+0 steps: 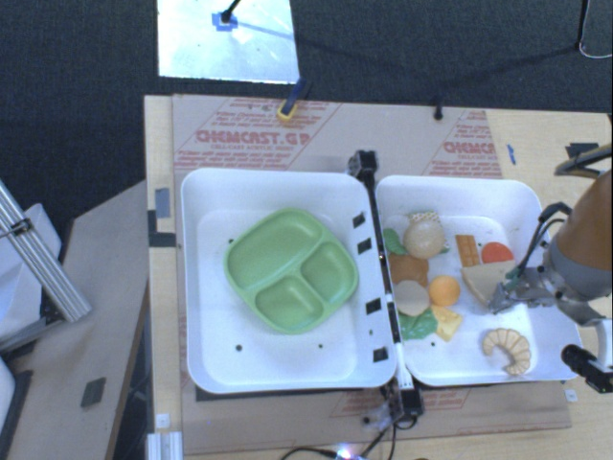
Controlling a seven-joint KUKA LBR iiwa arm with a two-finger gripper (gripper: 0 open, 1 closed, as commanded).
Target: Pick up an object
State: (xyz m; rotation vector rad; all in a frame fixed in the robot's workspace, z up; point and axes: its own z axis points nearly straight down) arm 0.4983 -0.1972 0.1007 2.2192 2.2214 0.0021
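The right bin [522,199] holds several toy foods. Among them are a pale round bulb [423,236], an orange cracker [467,249], a red piece [497,253], a brown bun [409,268], an orange ball [443,289], a white egg shape [413,298], a green leaf [418,327], a yellow cheese piece [447,322], a beige wedge [482,279] and a croissant [508,349]. My gripper [508,297] is low in the right bin, at the right edge of the beige wedge and above the croissant. The arm's body hides the spot just right of the wedge.
A green divided plate [292,270] lies in the left bin [206,209]. A black divider with clips [375,257] runs between the bins. Cardboard [249,137] lies under both bins. A grey metal frame [38,266] stands at the far left.
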